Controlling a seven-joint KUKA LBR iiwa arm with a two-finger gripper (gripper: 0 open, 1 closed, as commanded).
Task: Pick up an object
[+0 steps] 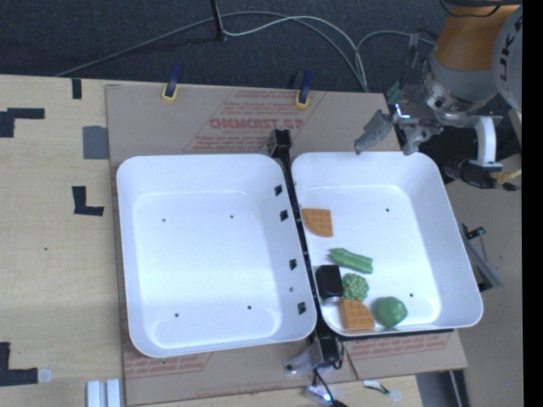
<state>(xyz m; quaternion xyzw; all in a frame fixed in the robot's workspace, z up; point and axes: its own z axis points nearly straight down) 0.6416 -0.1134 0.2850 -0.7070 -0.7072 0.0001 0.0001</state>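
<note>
White right bin [424, 185] lies mostly bare under the open tool [390, 136] at its far rim

Bench surroundings, overhead slanted view.

A dark blue-grey carpeted floor [110, 19] spans the top of the frame; a thin black rod [214, 7] and grey cables [280, 24] run across it. A light wooden bench top [51, 253] fills the left side and carries black tape marks [81, 202] and one grey patch [95, 142]. A brown cardboard sheet [246, 121] with red print lies at centre, fixed along its upper edge by two clamps with blue handles [173, 83]. Lighting is even, with soft shadows.
</note>
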